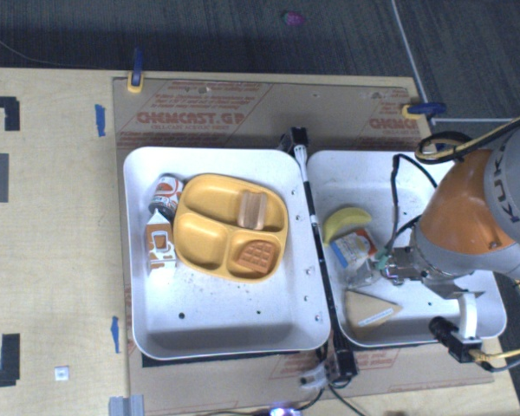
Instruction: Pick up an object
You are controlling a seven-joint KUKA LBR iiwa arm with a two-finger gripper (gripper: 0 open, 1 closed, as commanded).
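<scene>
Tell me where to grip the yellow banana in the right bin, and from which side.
Probably across the middle of the banana, coming straight down from above: it lies flat and curved near the right bin's left wall, its upper side free, while a small packet crowds its lower edge.

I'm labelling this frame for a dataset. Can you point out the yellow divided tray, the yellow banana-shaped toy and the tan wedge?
Yellow divided plastic tray [204, 237]: camera view, lower-left compartment.
Yellow banana-shaped toy [347, 221]: camera view, mid-curve.
Tan wedge [368, 308]: camera view, flat top.

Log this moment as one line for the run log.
arm: over right bin | gripper: among items, grasp unclear | yellow tray: left bin
</scene>
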